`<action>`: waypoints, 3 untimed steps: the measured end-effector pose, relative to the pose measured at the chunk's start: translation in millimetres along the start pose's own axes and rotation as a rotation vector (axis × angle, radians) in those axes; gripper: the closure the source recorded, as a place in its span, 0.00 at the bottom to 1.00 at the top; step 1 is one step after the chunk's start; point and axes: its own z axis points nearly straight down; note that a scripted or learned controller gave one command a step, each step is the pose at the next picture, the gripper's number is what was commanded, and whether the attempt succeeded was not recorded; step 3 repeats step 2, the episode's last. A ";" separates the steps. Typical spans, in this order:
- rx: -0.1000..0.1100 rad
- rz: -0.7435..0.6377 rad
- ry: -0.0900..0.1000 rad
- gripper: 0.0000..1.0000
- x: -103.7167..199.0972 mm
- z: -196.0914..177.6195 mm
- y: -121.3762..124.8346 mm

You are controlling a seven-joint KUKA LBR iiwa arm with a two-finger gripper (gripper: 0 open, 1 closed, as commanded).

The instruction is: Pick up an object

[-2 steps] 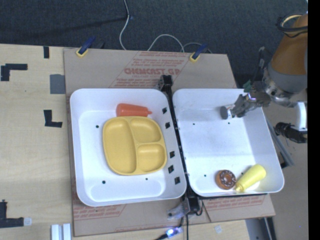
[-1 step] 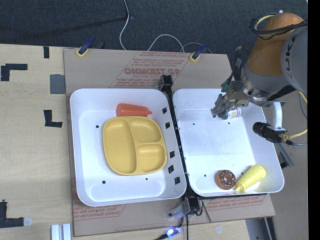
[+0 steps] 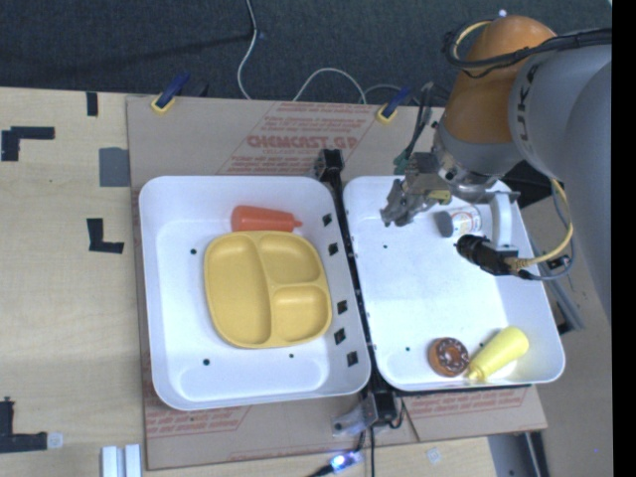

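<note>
- We've got the gripper (image 3: 401, 207) hanging over the back of the right bin (image 3: 437, 296), near the divider, and we see nothing between its fingers; how far apart they stand we can't tell from this angle.
- Candidates for us: a donut (image 3: 448, 356) and a yellow bottle (image 3: 497, 354) lying touching each other at the right bin's near corner, well apart from the gripper.
- In the left bin (image 3: 164, 266) sit a yellow divided plate (image 3: 266, 289) and, just behind it, an orange carrot (image 3: 264, 219).
- To do this well, we'd pick the bottle: travel toward that near corner, turn the fingers across its narrow width, and come straight down.
- We'd watch the bin wall and the donut alongside; a skewed descent could nudge the bottle away.
</note>
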 end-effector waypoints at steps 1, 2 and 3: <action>0.001 0.000 0.000 1.00 54.1 9.0 7.1; -0.001 0.000 0.000 1.00 109.8 -6.2 8.2; -0.001 0.000 0.000 1.00 109.8 -6.2 8.2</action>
